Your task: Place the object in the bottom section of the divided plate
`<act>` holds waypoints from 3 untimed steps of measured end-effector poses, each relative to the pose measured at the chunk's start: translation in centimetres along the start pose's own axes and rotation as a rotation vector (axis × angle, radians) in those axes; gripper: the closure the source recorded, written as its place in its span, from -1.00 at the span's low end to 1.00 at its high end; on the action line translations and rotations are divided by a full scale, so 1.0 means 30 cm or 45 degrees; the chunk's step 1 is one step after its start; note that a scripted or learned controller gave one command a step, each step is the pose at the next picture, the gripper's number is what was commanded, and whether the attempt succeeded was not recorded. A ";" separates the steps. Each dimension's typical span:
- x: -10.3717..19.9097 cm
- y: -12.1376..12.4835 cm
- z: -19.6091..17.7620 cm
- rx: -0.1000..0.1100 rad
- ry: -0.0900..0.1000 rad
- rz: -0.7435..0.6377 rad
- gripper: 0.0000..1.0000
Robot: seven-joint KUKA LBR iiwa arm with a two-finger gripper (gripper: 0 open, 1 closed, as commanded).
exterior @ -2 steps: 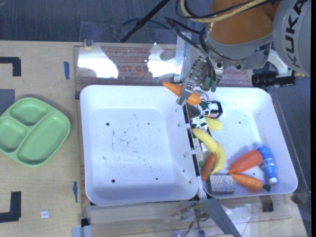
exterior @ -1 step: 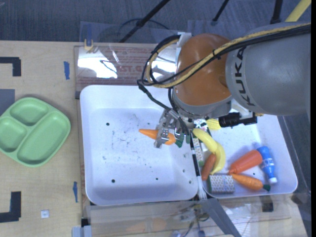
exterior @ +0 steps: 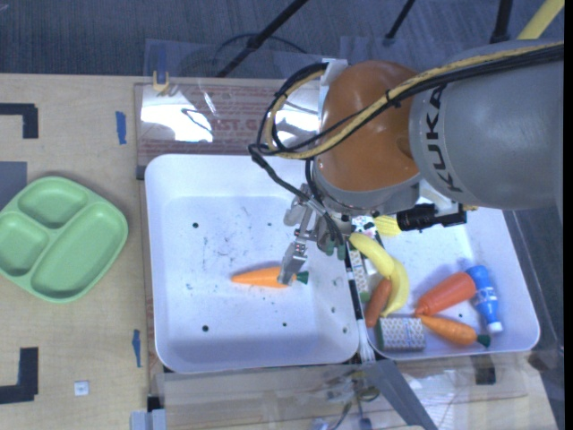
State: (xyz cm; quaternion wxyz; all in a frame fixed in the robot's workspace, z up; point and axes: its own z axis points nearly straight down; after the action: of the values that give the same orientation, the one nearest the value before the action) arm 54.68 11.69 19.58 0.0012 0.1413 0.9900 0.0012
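Gripper [exterior: 295,267] low over left bin [exterior: 179,330], finger state cannot tell. Carrot [exterior: 260,278] flat on bin floor, its green end touching gripper tip, body extending left. Divided plate [exterior: 58,238] on worktop [exterior: 72,348], well left of gripper.

Grey arm [exterior: 501,133] lettered KUKA, glossy orange band [exterior: 367,137], yellow-black cables [exterior: 358,119], metal hand [exterior: 297,262]

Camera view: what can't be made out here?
- Gripper at the carrot: too small to tell whether the fingers grip it.
- Right bin: its far part is hidden by the arm.
- Banana: its upper end is hidden under the wrist.
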 end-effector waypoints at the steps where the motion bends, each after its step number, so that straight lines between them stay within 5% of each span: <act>1: -0.004 0.004 -0.036 -0.006 -0.005 0.001 1.00; 2: -0.081 0.141 0.193 -0.001 -0.001 0.195 1.00; 3: -0.119 0.417 0.230 -0.002 -0.002 0.140 1.00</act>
State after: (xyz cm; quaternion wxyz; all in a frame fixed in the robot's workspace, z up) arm 61.62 22.72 12.71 0.0022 0.1955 0.9807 0.0019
